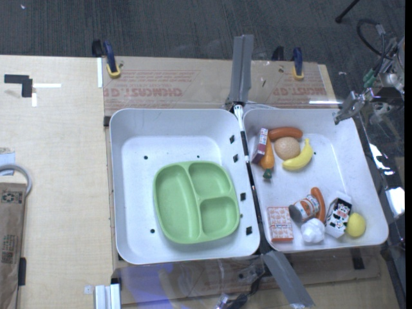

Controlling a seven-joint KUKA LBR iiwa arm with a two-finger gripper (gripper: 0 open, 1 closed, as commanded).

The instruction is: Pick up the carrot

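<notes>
Though touching the maroon carton's [261,145] lower end, carrot [267,161]: probably light, rigid, slick; pinch across mid-body. Gripper [348,111] opening: cannot tell.

Evenly lit from above, fairly bright, soft. Only faint shadows inside the bins [129,192], a thin one under the green tray [196,201]. Glare along the right bin's rim [376,166] and on the clear sheet over the cardboard [277,82]. Bluish-violet cast at the bottom edge below the left bin. Dark, noisy floor [161,11] at top. Overall slightly soft and grainy; small labels on the packets unreadable. Mild bowing of straight edges toward the corners.
</notes>
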